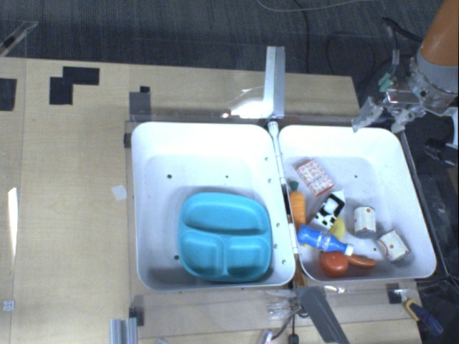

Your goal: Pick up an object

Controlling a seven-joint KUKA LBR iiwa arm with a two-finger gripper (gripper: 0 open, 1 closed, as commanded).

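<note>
The end effector (374,115) is hovering over the back right corner of the right bin (412,185), its fingers spreading apart and pinching nothing; the arm (439,45) is reaching in from the right above the counter (72,192). The objects are lying toward the front of the right bin: a patterned block (315,176), a carrot (297,208), a blue bottle (324,240), and two small white cans (365,220); a blue divided tray (225,236) is sitting in the left bin (154,156).

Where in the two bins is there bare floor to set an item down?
Left bin: bare floor behind and left of the blue tray. Right bin: bare back half, behind the patterned box. Crowded: its front, around the blue bottle and the carrot.
</note>
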